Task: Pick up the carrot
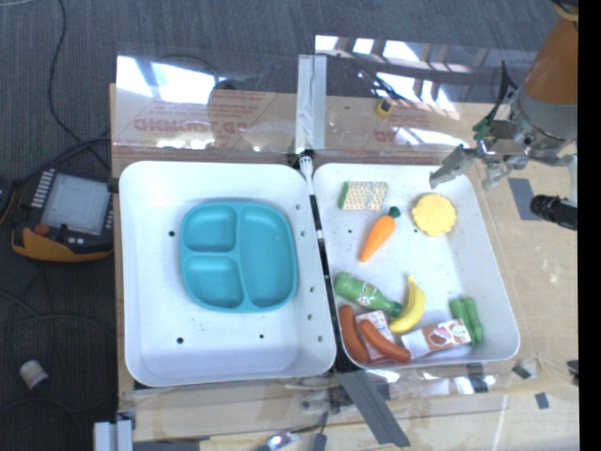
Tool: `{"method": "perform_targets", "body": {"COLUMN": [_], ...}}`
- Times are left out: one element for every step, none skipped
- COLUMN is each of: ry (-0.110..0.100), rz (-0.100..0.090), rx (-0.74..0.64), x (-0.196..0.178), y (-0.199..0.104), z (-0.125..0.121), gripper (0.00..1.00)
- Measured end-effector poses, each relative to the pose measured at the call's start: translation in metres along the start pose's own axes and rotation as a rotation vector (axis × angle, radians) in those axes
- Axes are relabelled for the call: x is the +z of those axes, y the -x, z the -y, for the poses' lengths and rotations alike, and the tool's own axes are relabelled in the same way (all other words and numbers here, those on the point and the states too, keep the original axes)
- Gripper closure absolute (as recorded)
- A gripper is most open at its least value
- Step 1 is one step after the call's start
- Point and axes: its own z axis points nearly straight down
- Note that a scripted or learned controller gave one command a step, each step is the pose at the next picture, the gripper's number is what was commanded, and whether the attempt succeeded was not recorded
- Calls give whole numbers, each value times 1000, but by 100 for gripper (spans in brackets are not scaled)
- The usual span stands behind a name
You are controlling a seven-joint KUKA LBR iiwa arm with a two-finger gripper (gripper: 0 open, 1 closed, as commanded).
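Observation:
The orange carrot (377, 236) with a green top lies slanted in the upper middle of the right bin (498, 261), apart from the other items. My gripper (467, 170) hangs over the bin's upper right corner, up and to the right of the carrot. Its two fingers are spread apart, open, with nothing between them. A round yellow item (434, 214) lies between the gripper and the carrot.
A pale cracker (363, 195) lies above the carrot. Lower in the right bin are a green bottle (364, 294), a banana (409, 306), sausages (366, 336), a small carton (446, 334) and a green vegetable (466, 319). The left bin (150, 280) holds a blue divided plate (237, 255).

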Motion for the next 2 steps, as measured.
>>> {"method": "perform_targets", "body": {"ry": [0,0], "rz": [0,1], "rx": [-164,-205], "x": [141,106], "y": [-47,-8], "z": [5,73], "gripper": [0,0]}}
